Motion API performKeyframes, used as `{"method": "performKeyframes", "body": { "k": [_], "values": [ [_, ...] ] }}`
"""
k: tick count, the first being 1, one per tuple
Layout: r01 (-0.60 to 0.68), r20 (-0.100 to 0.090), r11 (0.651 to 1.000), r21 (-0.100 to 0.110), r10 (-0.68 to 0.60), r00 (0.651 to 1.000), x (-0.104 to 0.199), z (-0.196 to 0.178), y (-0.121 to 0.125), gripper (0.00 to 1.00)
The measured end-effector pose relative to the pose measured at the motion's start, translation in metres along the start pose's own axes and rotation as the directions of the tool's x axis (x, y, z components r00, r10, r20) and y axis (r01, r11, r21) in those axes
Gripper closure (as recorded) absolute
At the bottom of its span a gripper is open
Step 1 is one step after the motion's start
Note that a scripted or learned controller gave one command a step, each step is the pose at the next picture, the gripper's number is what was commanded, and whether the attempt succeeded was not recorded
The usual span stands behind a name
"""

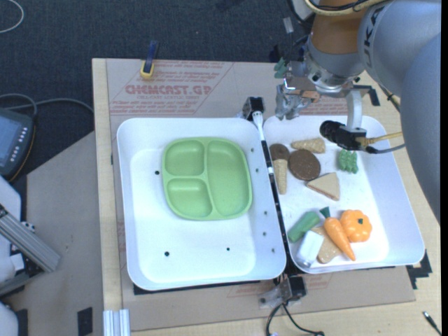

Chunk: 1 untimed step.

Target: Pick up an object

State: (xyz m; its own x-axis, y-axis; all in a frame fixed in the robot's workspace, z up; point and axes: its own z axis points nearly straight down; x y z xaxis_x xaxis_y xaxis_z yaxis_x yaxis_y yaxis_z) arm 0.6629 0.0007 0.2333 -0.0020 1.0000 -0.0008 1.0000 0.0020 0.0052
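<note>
My gripper [290, 108] hangs over the far left corner of the right bin [392, 187], open, with nothing between its fingers. Toy foods lie below and in front of it: a tan cracker [309, 145], a round brown cookie [304, 165], a small brown piece [279, 151] and a pale cone [281, 176]. Further right sits a green leafy piece [347, 161], with a triangular sandwich slice [325, 185] beside the cookie. At the bin's near end are an orange pumpkin [356, 225], a carrot [338, 238], a green cucumber [303, 226] and a white block [309, 246].
The left bin [140, 243] holds a green divided plate [207, 178]. A black rail [269, 180] marks the seam between the bins. The arm's grey body fills the upper right. A yellow-and-blue clamp [148, 63] sits at the bench's far edge.
</note>
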Motion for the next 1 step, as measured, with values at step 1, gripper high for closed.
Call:
{"method": "performKeyframes", "body": {
  "k": [1],
  "values": [
    [-0.001, -0.001, 1.000, 0.010, 0.001, 1.000, 0.0074, 0.0169, -0.0126, 1.00]
  ]
}}
